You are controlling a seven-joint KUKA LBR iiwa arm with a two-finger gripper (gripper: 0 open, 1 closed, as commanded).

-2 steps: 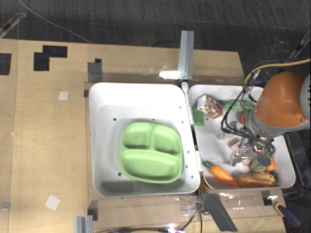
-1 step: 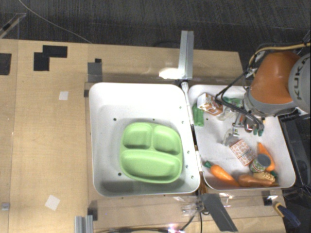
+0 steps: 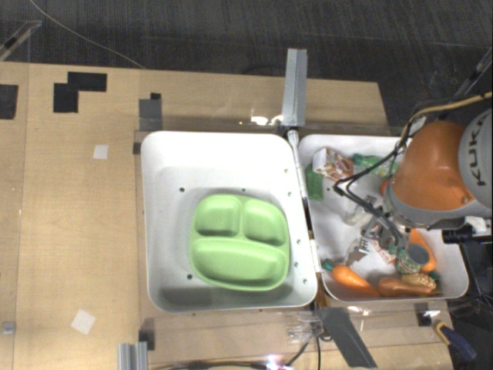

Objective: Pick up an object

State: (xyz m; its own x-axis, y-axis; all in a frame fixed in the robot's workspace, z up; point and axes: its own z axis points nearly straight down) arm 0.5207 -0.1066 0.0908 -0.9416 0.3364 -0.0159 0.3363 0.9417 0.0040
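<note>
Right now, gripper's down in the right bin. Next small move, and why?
Probably a short descent toward the carrot. The gripper sits low in the right bin, just above and beside the carrot near the front wall, with nothing visibly held. Clutter crowds it: a brown item alongside and packets at the back, so keep the move small.

Green divided tray (image 3: 239,241) in left bin (image 3: 166,206); wooden bench (image 3: 69,230).

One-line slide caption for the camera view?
Gripper low in the cluttered right bin; green tray in left bin.
</note>
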